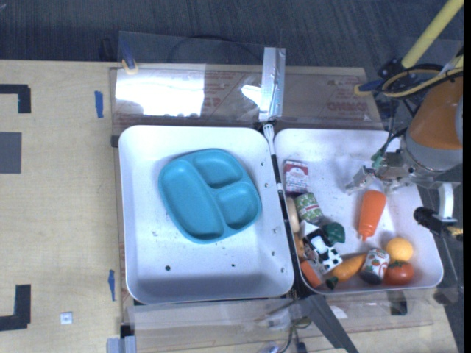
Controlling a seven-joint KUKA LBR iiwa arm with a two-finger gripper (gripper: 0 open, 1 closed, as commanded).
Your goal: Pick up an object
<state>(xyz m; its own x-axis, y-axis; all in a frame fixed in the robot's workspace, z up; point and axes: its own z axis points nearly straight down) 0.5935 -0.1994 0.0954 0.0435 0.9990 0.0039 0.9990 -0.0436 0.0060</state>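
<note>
An orange carrot (372,212) lies upright in the right bin (331,149), apart from the toys crowded along its lower edge, so easiest to reach; my gripper (377,173) hovers just above its top, fingers spread, empty

Glossy blue plastic tray (210,194), smooth white bins (140,219).

Even overhead light, strong glare on the clear panel (184,90) behind the bins, slightly soft focus throughout.
</note>
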